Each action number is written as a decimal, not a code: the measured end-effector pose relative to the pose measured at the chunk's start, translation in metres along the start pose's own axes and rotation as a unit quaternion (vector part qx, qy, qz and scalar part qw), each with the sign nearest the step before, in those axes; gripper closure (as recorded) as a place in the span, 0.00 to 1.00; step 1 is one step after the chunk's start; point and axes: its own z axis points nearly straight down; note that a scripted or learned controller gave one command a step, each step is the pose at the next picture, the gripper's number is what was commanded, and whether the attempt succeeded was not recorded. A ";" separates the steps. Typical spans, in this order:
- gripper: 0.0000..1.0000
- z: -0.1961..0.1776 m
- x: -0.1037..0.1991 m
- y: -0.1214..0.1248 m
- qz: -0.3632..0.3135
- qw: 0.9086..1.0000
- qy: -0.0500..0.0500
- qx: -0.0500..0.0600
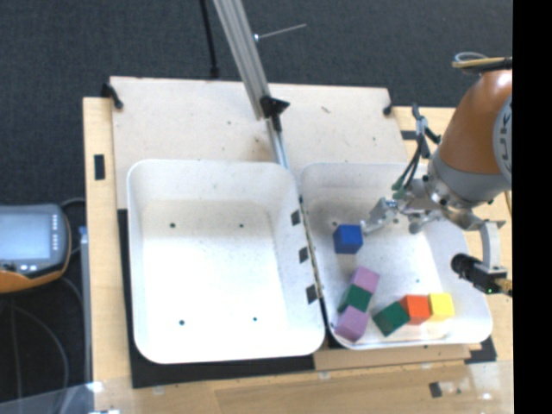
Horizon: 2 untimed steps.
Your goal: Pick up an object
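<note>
Right bin (328,188) holds 7 blocks, including blue block (348,238).

A slanted aluminium rail (244,52) is seen crossing the wooden bench (190,115) from above. A grey handheld screen device (31,241) is placed beside the bench's edge, over dark carpet (86,24).

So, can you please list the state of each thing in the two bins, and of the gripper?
Blue cube: loose in right bin, beside gripper.
Purple cubes: lying loose.
Green cubes: lying loose.
Orange cube: touching yellow cube.
Gripper: low over the right bin, holding nothing.
Left bin: flat on bench.
</note>
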 end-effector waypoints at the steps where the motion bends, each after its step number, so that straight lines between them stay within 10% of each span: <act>1: 0.00 0.093 -0.012 -0.051 -0.002 1.000 0.002 -0.003; 2: 0.00 0.119 0.032 -0.019 -0.003 1.000 0.002 0.003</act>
